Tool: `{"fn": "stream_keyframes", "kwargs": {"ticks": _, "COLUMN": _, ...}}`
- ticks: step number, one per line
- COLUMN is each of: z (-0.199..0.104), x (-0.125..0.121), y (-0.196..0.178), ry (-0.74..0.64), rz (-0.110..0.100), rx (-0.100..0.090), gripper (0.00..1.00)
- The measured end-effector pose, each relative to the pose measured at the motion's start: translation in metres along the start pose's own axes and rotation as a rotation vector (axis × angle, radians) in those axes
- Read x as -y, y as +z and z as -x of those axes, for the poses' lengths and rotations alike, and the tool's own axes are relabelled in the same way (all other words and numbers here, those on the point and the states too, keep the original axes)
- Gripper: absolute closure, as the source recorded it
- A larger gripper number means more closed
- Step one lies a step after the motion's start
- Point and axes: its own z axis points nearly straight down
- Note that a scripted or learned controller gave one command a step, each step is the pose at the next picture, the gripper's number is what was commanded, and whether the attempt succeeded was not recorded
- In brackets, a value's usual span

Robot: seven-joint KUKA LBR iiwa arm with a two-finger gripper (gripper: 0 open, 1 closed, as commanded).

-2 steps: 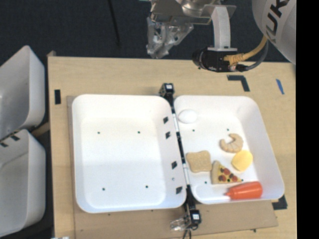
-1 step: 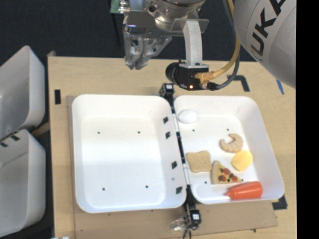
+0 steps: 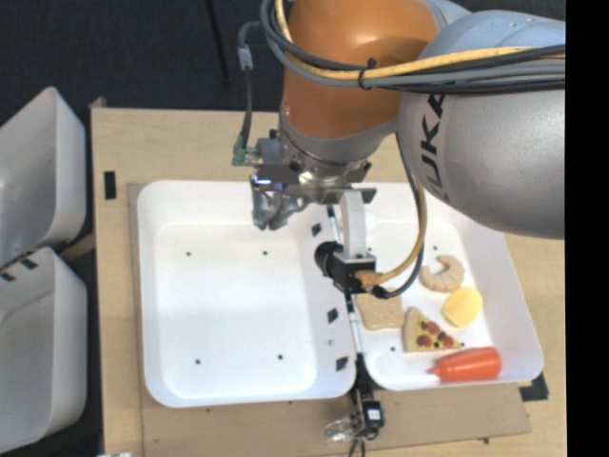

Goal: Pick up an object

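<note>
Tool [image 3: 276,208] hangs above left bin's [image 3: 171,369] far right corner; grip state unclear. Toy foods, croissant [image 3: 443,273], toast [image 3: 382,312], pizza slice [image 3: 425,332], carrot [image 3: 468,364], cluster in right bin [image 3: 519,350], near side. Approach step; next: shift right, descend.

I see a brown bench [image 3: 114,255]. Two white bins sit on it, side by side and touching. The left bin [image 3: 228,369] is on my left, the right bin [image 3: 519,350] on my right. Small black marks [image 3: 109,185] are on the bench near its edges.
</note>
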Motion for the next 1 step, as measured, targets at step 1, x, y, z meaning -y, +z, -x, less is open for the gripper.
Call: {"fn": "stream_keyframes", "kwargs": {"ticks": 1, "z": 0.0175, "x": 0.0545, "y": 0.0957, "ry": -0.003, "rz": 0.003, "rx": -0.003, "gripper": 1.00}}
